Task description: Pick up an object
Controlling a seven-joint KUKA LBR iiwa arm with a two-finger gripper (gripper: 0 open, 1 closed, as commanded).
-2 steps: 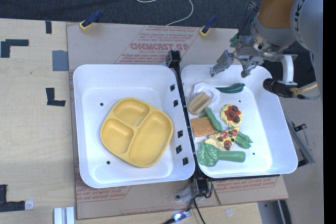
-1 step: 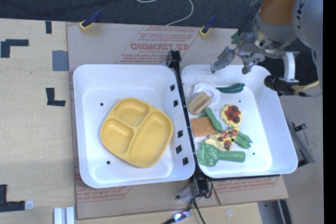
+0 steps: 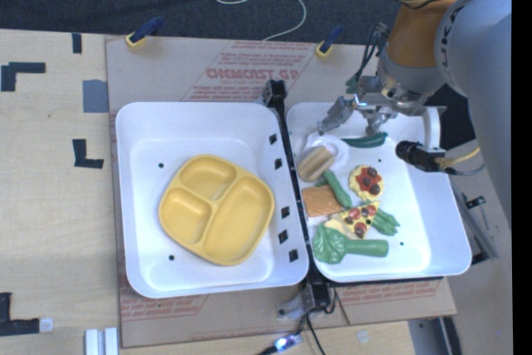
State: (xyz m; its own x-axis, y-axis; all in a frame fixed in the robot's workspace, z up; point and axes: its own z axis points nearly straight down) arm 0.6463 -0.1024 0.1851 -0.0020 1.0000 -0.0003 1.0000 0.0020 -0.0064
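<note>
Glossy yellow three-compartment plate point(image 3: 217, 209)

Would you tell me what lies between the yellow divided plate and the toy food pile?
In the camera view, the bins' adjoining white walls with their black clips separate the yellow plate from the toy food pile.
</note>
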